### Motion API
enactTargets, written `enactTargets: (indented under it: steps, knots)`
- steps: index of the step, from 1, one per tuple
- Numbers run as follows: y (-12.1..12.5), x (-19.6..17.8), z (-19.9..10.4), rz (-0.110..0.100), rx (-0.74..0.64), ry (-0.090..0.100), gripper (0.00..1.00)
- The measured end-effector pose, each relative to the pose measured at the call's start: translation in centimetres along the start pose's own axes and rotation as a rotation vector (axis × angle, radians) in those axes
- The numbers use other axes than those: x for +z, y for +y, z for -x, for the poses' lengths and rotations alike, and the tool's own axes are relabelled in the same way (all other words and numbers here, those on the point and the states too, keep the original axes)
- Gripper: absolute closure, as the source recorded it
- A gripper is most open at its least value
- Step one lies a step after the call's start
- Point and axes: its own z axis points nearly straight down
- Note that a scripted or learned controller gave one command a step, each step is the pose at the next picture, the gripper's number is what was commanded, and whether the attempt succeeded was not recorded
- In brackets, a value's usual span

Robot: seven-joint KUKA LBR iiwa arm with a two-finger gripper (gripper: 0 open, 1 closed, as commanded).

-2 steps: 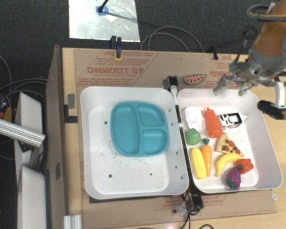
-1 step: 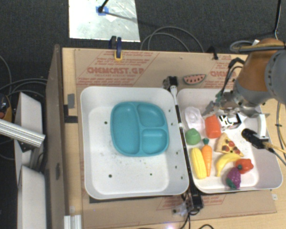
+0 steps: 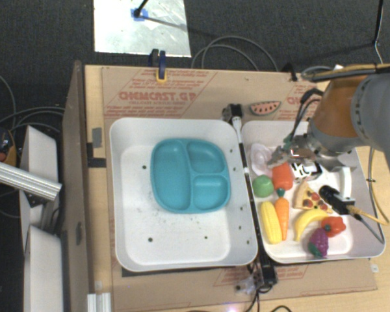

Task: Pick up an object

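The fingers of the gripper [image 3: 287, 157] pointed down into the right one of two shallow white bins [image 3: 367, 239]; whether they were apart or together could not be told. Just below them lay one red-orange toy vegetable [image 3: 282, 175], smooth and rounded. One green round fruit [image 3: 263, 186] touched it, one pale pink piece [image 3: 260, 156] lay left of the fingers and one black-and-white piece [image 3: 305, 169] right. Farther below crowded one knobbly corn cob [image 3: 270, 221], one tapered carrot [image 3: 283, 214], one curved banana [image 3: 308, 221], one flat pizza slice [image 3: 310, 199] and one purple grape bunch [image 3: 318, 242]. Well left, the other bin [image 3: 127, 174] held one glossy teal plate [image 3: 190, 175] with three compartments
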Motion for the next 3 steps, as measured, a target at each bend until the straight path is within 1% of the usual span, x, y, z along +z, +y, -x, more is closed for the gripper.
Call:
enactTargets:
  steps: [1,2,3]
  knots:
    - [-3.2,0.1,0.8,-0.001,-0.001,0.005,0.0]
    - [1.0,1.6,5.9,-0.033,0.005,0.014,0.0]
    - [-4.4,1.5,1.1,-0.043,0.003,0.019,0.0]
